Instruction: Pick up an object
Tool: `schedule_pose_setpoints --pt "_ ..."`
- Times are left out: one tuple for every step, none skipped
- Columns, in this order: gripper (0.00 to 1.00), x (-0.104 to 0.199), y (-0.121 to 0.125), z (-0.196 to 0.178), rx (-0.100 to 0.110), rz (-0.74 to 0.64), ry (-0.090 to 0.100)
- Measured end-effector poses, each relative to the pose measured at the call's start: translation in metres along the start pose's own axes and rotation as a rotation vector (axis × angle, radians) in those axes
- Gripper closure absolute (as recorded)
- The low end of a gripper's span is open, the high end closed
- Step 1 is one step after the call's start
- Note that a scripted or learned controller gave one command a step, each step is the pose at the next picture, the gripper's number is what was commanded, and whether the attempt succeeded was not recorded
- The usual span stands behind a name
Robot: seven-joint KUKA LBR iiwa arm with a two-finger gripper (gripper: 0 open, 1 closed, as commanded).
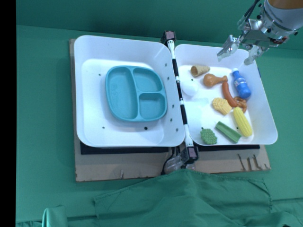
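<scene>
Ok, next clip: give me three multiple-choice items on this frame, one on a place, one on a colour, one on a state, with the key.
1. Where does the divided plate lie?
A. left bin
B. right bin
C. on the green cloth

2. What colour is the small bottle?
A. red
B. blue
C. yellow

3. How are the gripper fingers?
A. shut on the bottle
B. shut on the corn cob
C. open, holding nothing

Key: 1 A, it sits alone in the left bin. 2 B, blue body, white cap. 3 C, the fingers stand apart above the right bin's far edge.
</scene>
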State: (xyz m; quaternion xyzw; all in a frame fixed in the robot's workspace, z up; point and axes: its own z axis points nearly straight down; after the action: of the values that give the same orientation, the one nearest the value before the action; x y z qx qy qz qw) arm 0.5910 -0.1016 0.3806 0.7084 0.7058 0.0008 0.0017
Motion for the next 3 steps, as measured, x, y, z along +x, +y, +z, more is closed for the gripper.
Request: schedule_pose_setpoints --pt "0.00 -0.067 0.010 0.081 0.007 0.006 -0.002" --pt "0.00 -0.043 0.020 0.112 0.003 -0.001 -0.001" --pt "0.00 -0.011 0.000 0.188 -0.007 0.000 -0.003"
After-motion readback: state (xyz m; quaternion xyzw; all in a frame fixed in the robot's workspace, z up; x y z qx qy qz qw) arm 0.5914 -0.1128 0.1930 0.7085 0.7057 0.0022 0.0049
